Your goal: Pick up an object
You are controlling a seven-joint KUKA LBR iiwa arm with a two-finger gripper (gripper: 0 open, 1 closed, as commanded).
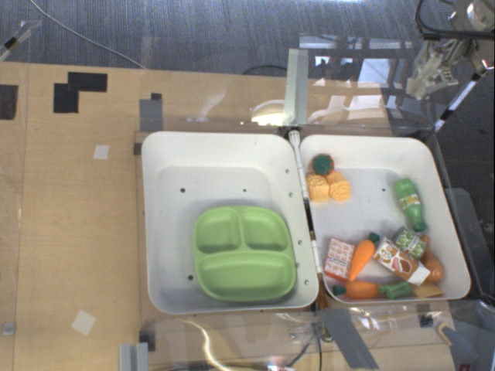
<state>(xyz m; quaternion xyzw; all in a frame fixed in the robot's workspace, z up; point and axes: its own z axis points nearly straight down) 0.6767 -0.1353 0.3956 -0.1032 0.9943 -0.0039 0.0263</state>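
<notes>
Nearest you, the right white bin (445, 207) holds the pickable stuff, crowded in its near corner: 2 orange toy carrots, one lying flat along the near wall (362, 289), one propped on a slant (360, 260) w/ its green top pointing far-right; a small red-and-white snack box (339, 258) just left of them; a printed juice-style carton (401, 263) to their right; what looks like a small green printed pack (411, 242) beside it; a small green piece (396, 290) near the wall; something orange at the far-right corner of the pile, too hidden to name. Further back: 1 green plastic bottle (408, 202) by the right wall, long axis running near-to-far; 1 yellow corn-like toy (328, 187) and 1 dark green round toy (322, 163) touching it, by the divider. Left white bin (155, 207): 1 green three-compartment plate (244, 252). Farthest, the gripper (433, 66) hangs beyond the right bin's far edge, well apart from everything; can't tell its state, nothing seen in it. So every target lies nearer you and mostly left of it; bottle looks the closest and least crowded pick.
</notes>
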